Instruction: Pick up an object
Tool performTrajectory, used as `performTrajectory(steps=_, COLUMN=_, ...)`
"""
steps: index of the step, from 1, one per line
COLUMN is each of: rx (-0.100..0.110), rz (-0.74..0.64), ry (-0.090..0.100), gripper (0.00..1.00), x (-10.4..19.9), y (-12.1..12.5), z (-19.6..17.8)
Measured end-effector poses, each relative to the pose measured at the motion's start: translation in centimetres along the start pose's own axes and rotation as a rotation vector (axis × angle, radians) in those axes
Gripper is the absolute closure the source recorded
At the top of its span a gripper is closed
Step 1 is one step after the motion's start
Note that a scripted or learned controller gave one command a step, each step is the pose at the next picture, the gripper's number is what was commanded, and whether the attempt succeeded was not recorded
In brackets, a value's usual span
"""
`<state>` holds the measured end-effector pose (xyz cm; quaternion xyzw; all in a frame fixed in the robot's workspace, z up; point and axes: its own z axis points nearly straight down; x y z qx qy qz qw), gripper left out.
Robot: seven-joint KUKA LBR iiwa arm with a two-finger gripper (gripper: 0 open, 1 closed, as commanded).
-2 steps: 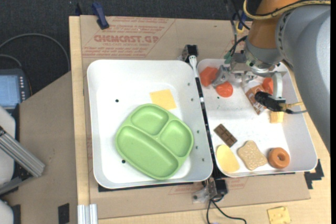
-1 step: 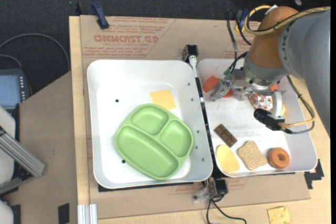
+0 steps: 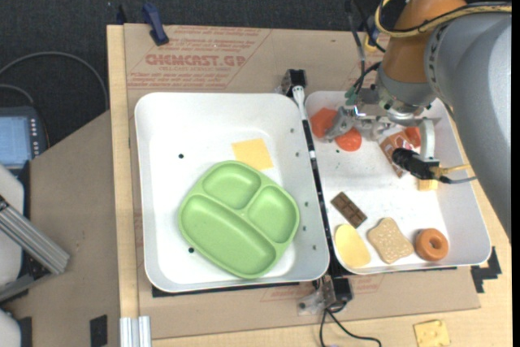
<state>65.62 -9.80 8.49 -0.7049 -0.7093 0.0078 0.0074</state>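
Note:
My gripper (image 3: 361, 119) hangs low over the far part of the right bin (image 3: 455, 256). Two red-orange pieces lie right beside it: one (image 3: 323, 122) to its left near the bin's wall, and a rounder one (image 3: 349, 141) just below its tip. Whether the gripper touches either piece is unclear. A reddish-brown piece (image 3: 400, 140) lies partly under the wrist. Nearer the front of the bin are a brown chocolate bar (image 3: 348, 210), a pale yellow slice (image 3: 351, 246), a tan cracker (image 3: 389, 240) and a small brown doughnut (image 3: 431, 243).
The left bin (image 3: 154, 134) holds a green divided plate (image 3: 237, 217) and a yellow square slice (image 3: 252, 153) behind it. Both bins rest on a cardboard sheet (image 3: 195, 57). The thick grey arm (image 3: 479, 93) covers the right bin's right side.

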Motion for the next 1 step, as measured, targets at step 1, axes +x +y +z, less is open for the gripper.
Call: performTrajectory(steps=1, rx=-0.010, rz=0.005, ry=-0.001, gripper=1.00, x=0.03, y=0.02, z=-0.97)
